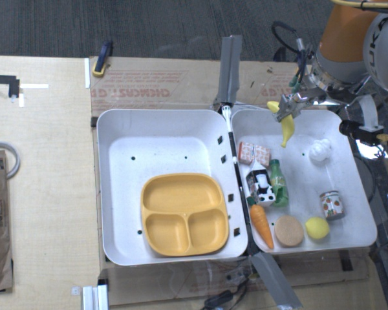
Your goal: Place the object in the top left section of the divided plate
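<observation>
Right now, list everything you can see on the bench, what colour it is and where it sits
Bins: two, white, side by side.
Divided plate: one, yellow, left bin, near front.
Banana: one, yellow, hanging from the claw over the right bin's back.
Carrot: one, orange, right bin front left.
Round cookie: one, tan, beside the carrot.
Lemon: one, yellow, right of the cookie.
Small can: one, red and white, right bin's right side.
Green bottle: one, right bin's left side.
White lump: one, right bin back.
Arm: one, grey with orange band, top right.
Claw: one, gripping the banana's top.
</observation>
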Robot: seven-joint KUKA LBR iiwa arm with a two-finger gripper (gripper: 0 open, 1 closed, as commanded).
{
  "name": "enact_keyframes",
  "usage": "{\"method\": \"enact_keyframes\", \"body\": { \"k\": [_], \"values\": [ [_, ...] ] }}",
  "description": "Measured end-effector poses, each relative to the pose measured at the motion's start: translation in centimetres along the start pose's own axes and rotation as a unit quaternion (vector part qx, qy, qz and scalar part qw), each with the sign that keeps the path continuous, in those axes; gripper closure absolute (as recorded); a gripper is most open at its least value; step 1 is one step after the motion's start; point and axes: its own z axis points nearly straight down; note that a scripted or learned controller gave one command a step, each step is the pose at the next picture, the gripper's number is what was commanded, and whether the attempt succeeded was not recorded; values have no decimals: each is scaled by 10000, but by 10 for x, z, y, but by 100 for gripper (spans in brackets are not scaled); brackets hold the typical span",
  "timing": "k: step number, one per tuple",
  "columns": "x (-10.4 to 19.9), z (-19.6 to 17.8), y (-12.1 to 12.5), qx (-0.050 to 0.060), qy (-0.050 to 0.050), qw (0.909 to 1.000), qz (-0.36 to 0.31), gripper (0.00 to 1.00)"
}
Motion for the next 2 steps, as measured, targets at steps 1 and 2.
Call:
{"method": "enact_keyframes", "body": {
  "k": [1, 2],
  "values": [
    [32, -78, 6, -2, 2, 9980, 625, 100],
    [136, 16, -13, 21, 3, 9910, 1338, 100]
  ]
}}
